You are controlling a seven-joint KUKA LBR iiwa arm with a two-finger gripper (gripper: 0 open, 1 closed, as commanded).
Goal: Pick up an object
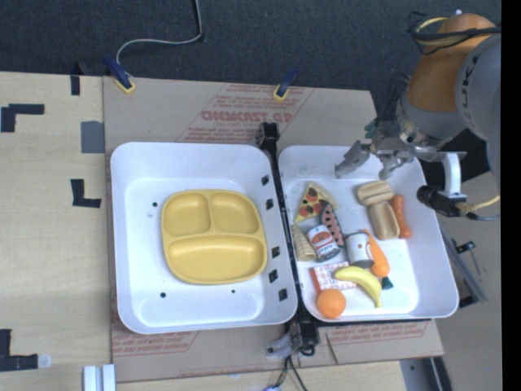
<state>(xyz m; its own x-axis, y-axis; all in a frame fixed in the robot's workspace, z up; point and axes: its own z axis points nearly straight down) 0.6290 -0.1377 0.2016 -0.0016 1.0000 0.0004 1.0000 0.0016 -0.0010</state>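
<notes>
My gripper (370, 161) hangs over the far edge of the right bin (431, 296), its two fingers spread open with nothing between them. Just below it lie a hot dog bun (379, 210) and a sausage (399, 217). Further toward the bin's middle sit a pizza slice (312, 203), a small can (323, 240), a second can (357, 247), a carrot (378, 261), a banana (361, 280) and an orange (330, 303).
The left bin (134, 300) holds a yellow divided plate (214, 236). A black hinge strip (273, 210) runs between the bins. The arm's orange band (444, 63) rises at the upper right. Cardboard lies under both bins.
</notes>
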